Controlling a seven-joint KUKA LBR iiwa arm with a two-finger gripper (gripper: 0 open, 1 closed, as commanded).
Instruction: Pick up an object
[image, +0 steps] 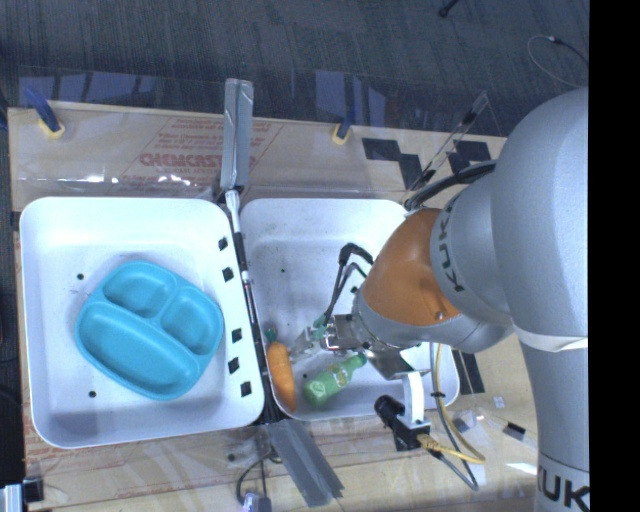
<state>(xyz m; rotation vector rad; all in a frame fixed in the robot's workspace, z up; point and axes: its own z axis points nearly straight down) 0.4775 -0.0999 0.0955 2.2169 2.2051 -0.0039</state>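
Grey arm casing (530, 240), smooth and rounded, with its glossy orange band (405, 280), is looming nearest the lens and reaching down into the right bin (300, 225). Gripper (325, 345) is hanging low over that bin's front corner, close above two items: a green, translucent-looking bottle (332, 381) lying on its side, and a slim orange carrot-like piece (282, 376) against the left wall. Whether the gripper is clasping anything cannot be told; judged so, the pick is pending. Left bin (50, 300) is holding a matte blue three-compartment tray (150, 330).
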